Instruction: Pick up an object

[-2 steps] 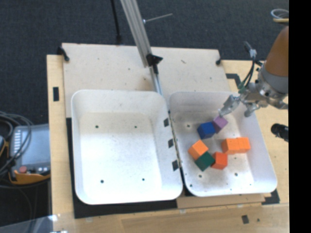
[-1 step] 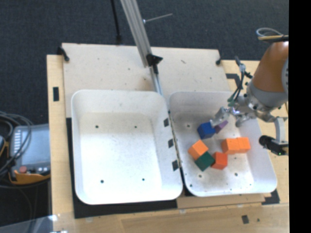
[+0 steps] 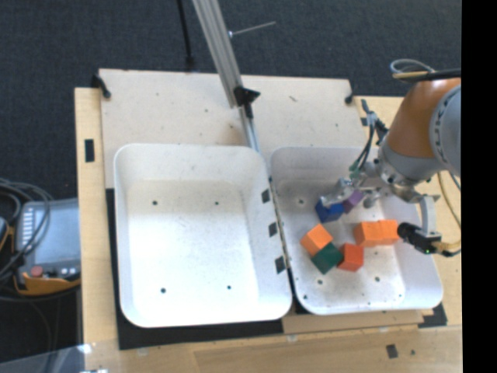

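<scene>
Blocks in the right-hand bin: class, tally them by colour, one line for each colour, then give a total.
Orange: 2, a cube and a longer block
Red-orange: 1
Green: 1
Blue: 1, beneath the pincer
Purple: 1, partly hidden by the pincer
Total: 6 blocks, all in the right bin

A robotics lab: plywood bench (image 3: 217, 107), aluminium camera mast (image 3: 217, 37), grey carpet (image 3: 78, 22).
</scene>
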Available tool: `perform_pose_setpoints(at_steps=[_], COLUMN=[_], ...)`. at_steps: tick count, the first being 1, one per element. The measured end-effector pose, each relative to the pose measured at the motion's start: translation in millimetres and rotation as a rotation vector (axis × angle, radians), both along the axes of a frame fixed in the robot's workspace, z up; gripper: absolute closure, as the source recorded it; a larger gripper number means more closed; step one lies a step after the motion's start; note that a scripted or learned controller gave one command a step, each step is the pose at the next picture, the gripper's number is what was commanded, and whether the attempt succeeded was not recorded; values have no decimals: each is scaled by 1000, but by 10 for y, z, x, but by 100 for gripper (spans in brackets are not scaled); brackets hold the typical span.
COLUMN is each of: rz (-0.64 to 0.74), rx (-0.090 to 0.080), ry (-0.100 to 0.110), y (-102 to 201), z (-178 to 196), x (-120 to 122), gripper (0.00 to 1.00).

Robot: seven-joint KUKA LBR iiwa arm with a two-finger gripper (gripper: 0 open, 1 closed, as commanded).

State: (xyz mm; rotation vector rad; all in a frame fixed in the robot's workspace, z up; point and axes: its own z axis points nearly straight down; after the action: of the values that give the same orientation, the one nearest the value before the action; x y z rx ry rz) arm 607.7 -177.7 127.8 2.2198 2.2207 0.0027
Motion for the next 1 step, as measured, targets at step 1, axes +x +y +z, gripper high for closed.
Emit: perform_pose_setpoints(at_steps=[1], rz=[-3], rx=[0], ry=[-9], y=[-11], z=[149], x=[21], gripper=[100])
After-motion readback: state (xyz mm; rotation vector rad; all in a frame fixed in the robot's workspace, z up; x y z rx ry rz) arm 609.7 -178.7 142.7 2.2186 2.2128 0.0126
